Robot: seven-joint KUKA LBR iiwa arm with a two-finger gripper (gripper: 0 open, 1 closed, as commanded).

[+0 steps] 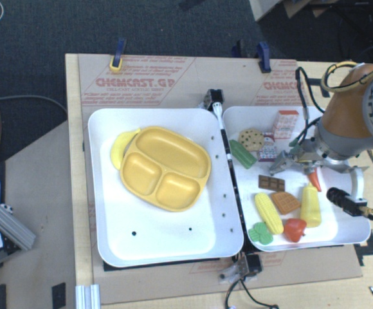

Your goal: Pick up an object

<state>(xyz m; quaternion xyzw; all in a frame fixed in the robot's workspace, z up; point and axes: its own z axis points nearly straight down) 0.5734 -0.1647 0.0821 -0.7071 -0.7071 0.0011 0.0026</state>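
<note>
1. In the left bin (103, 192), a yellow divided tray (166, 167) lies alone, out of play.
2. The right bin (341, 234) crowds toy food: corn (268, 212), chocolate bar (271, 183), cookie (251, 138).
3. The claw (291, 161), fingers spread and holding nothing, hovers low above the chocolate, probably lining up a grab.

A robotics lab: clamped bench board (173, 76), trailing cables (251, 295), toy food (268, 212).

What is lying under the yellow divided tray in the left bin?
A yellow plate peeks out from under the yellow divided tray at its left edge, inside the left bin. The tray covers the rest of the plate and anything else beneath.
</note>
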